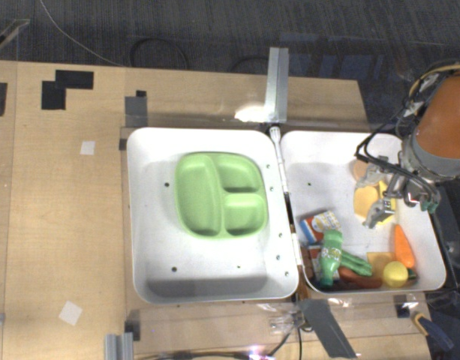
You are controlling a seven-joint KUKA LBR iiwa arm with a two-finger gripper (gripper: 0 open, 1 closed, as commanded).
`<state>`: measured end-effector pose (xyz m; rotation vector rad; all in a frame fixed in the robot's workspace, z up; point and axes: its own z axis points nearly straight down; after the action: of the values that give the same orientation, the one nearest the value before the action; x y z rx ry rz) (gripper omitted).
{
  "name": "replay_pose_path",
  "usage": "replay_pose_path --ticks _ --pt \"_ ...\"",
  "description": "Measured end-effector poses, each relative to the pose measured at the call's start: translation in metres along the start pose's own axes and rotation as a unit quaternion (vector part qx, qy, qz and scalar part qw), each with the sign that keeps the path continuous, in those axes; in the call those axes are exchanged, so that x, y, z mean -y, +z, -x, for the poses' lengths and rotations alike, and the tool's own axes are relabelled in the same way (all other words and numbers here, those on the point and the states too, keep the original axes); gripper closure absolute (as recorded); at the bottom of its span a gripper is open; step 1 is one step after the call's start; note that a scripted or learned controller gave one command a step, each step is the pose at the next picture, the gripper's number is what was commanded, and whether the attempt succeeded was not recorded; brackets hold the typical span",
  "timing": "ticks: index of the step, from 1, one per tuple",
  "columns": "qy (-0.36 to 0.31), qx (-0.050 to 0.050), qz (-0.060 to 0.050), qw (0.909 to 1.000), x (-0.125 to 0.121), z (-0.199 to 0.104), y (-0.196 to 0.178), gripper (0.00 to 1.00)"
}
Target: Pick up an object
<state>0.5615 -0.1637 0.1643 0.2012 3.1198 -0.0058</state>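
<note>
The left bin point(151, 223) carries a green divided tray point(218, 193), lying flat near its middle. The right bin point(320, 156) holds the small objects, gathered along its near and right side: a green bottle point(331, 255) lying on some packets, a carrot point(404, 247), a yellow lemon point(395, 274) in the near right corner, and a pale yellow piece point(365, 199) further back.

The arm reaches over the right bin, and its gripper point(386, 202) hangs just beside the pale yellow piece, above the carrot. Whether its fingers are spread or closed I cannot tell (the metal parts there are too small and tangled with cables), and I see nothing clearly between them.

In my judgement the task is at the approach or the grasp itself: no object is visibly lifted, so securing one and raising it remain
</note>
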Motion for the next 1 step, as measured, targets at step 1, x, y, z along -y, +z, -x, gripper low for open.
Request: replay_pose_path --ticks 1 --pt "0.041 0.0 0.001 0.9992 0.0059 0.039 0.0749 0.0"
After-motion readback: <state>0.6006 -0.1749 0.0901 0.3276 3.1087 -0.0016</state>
